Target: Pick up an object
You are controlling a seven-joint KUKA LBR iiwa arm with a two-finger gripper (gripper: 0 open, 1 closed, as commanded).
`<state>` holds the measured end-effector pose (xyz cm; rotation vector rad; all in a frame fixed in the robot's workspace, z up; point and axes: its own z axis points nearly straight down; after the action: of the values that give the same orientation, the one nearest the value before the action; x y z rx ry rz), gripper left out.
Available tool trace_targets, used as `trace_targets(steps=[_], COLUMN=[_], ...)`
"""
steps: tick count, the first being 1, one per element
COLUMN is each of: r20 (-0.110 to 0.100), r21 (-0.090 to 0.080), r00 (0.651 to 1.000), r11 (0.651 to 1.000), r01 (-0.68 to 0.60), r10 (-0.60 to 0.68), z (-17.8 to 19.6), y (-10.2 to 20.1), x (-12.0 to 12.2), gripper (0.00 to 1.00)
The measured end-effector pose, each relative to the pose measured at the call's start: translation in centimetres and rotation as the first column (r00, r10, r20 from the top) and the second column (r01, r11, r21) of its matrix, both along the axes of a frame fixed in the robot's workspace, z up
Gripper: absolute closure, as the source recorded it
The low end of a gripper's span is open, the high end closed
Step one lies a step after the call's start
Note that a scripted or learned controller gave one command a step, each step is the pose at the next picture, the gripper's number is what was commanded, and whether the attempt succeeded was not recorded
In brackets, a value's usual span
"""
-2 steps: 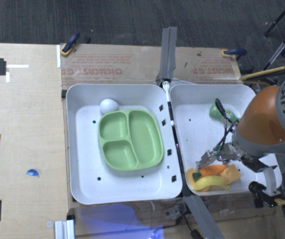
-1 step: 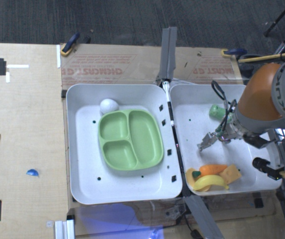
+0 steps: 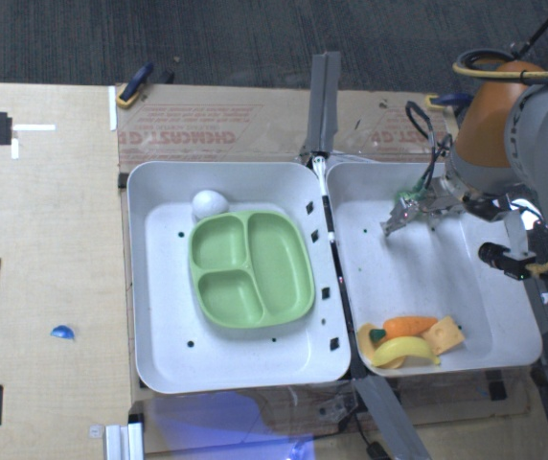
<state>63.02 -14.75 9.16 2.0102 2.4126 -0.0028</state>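
Bins sat side by side on the bench [image 3: 44, 257], shared rims touching at the centre divider. Left bin [image 3: 159, 353] carried a green three-compartment plate [image 3: 252, 267], lying flat near the middle, with a small white ball [image 3: 209, 202] touching its upper-left edge. Right bin [image 3: 427, 276] had its pickable stuff bunched in the near corner: banana [image 3: 403, 353], an orange carrot-like piece [image 3: 410, 326] lying across just above it, and a tan wedge [image 3: 445, 335] touching the carrot's right end. My read: that clump was pressed against the bin's front wall, so an approach from above would have been cramped and any of the three could have shifted the others.

Arm [image 3: 504, 132] came in from the right, over the far half of the right bin. Hand [image 3: 410, 209] sat at the upper middle of that bin, tilted down and to the left, well apart from the banana cluster. Fingertips looked drawn close together into a narrow point, so I'd have called it closed or nearly so. A small greenish glint showed at the fingers' base; too small to tell whether that was part of the hand or something else. Nothing readable between the fingers, so no grasp claimed. Whether the tips touched the bin floor was not clear from this slant.

Judgement: pick not yet achieved; the likely targets lay in the near corner, the hand well short of them.
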Motion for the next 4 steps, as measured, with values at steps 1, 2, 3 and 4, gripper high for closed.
trace_targets(steps=[1,2,3,4], r20=[-0.001,0.0,-0.043,0.0], r21=[0.001,0.001,0.006,0.001], r00=[0.998,0.999,0.998,0.994], r11=[0.998,0.999,0.999,0.994], r01=[-0.066,-0.047,-0.037,-0.108], r10=[0.066,0.047,0.037,0.108], z=[0.0,0.0,-0.3,0.0], y=[-1.5,1.4,1.8,1.2], x=[-8.8,-4.2,1.7,-3.7], gripper=[0.0,0.0,0.0,0.0])
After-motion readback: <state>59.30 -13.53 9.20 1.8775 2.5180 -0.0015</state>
